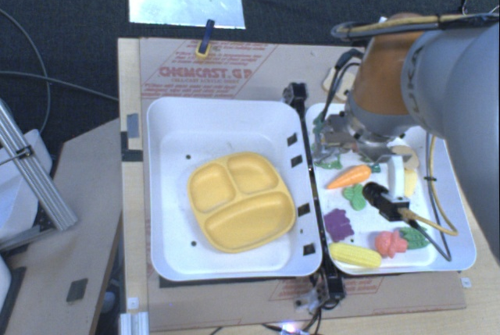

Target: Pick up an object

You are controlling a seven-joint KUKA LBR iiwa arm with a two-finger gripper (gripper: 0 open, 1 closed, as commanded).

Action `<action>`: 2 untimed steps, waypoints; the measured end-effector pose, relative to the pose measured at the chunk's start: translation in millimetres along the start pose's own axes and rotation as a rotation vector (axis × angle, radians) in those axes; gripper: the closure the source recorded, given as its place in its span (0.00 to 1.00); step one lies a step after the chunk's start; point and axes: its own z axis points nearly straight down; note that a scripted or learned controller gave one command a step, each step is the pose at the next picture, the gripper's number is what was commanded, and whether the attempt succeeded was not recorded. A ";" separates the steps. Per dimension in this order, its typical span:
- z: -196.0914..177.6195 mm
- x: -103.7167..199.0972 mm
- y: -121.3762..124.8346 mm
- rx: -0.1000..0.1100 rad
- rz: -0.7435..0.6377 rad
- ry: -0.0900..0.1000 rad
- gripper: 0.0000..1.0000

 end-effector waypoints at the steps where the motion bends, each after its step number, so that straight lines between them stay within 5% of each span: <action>1: 6.6 27.7 -67.8 0.021 0.010 -0.001 1.00; 2: 6.2 25.5 -65.3 0.017 0.012 -0.003 0.00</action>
